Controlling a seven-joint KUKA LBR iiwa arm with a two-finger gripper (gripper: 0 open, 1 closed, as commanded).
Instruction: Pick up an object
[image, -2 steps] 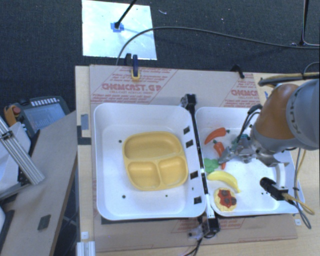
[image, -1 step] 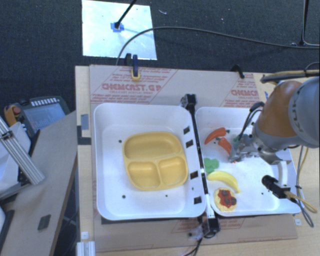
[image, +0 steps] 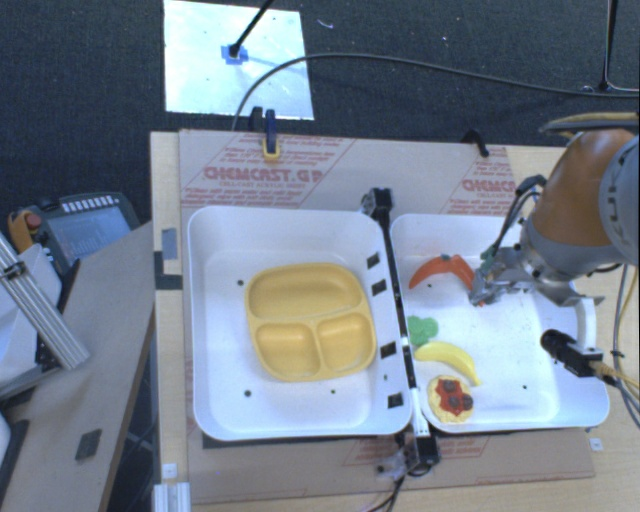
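Observation:
In the right bin (image: 540, 405) lie an orange-red curved pepper (image: 441, 270) at the back left, a green leafy piece (image: 422, 328), a yellow banana (image: 448, 358) and a small round pizza toy (image: 451, 397) at the front left. My gripper (image: 483, 291) hangs low over the bin's back middle, just right of the pepper's end. The wrist hides most of its fingers, and I see nothing between them.
The left bin (image: 215, 300) holds a yellow three-compartment tray (image: 306, 320). A black divider with clips (image: 392, 310) runs between the bins. The arm's orange band and grey wrist (image: 580, 210) cover the right bin's back right. A black fitting (image: 568, 353) sticks out near its right wall.

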